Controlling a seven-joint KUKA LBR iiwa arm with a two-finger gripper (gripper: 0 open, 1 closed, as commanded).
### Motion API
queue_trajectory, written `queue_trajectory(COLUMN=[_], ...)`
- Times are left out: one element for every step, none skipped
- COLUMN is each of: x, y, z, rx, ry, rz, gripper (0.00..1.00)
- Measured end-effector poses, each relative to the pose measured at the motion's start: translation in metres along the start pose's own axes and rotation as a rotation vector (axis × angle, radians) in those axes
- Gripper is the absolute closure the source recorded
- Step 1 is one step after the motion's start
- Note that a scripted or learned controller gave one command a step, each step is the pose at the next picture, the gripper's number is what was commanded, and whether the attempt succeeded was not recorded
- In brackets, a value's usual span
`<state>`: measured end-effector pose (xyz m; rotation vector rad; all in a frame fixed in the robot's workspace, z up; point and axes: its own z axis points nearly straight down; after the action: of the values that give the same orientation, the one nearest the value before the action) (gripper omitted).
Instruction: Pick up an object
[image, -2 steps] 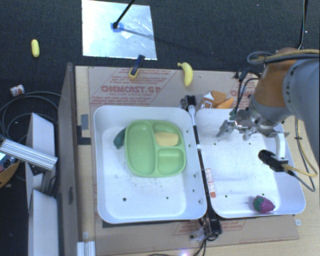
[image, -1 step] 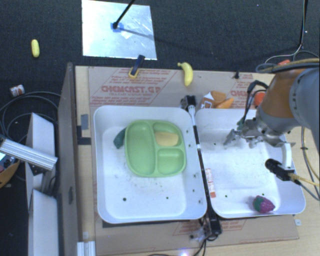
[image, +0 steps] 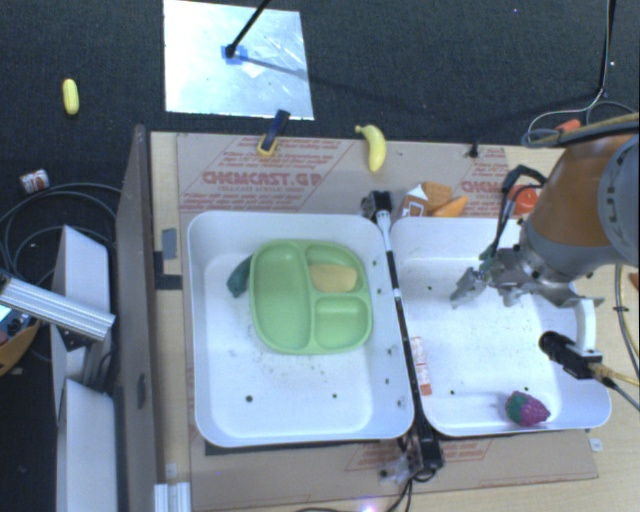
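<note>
While the grey arm with its orange band (image: 575, 190) reaches in from the right, its gripper (image: 470, 285) hangs over the upper middle of the right bin (image: 440, 400), above bare white floor. Its thin metal fingers (image: 462, 290) point left and slightly down; nothing shows between them, though whether they stand open or closed I cannot tell at this size.

Candidates for picking lie apart from the gripper. A pink and green toy strawberry (image: 527, 407) sits near the front right corner of the right bin, well apart from the fingers. An orange carrot-like piece (image: 447, 205) rests at that bin's back rim, partly on the cardboard.

Over in the left bin (image: 215, 400), a green divided plate (image: 308, 297) lies flat near the middle, with a pale yellow object (image: 333, 276) in its upper right compartment. A dark green item (image: 239, 276) is tucked just beside the plate's left edge, touching it.

Beyond the bins, a yellow banana (image: 374, 146) lies on the cardboard sheet (image: 300, 165), and a smaller yellow object (image: 70, 96) rests on the dark floor at far left
</note>
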<state>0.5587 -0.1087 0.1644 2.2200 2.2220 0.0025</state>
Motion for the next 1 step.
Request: queue_trajectory(x=[-0.0754], y=[-0.0092], z=[0.0836], rx=[0.003], ry=[-0.002], rz=[0.007], gripper=[0.0])
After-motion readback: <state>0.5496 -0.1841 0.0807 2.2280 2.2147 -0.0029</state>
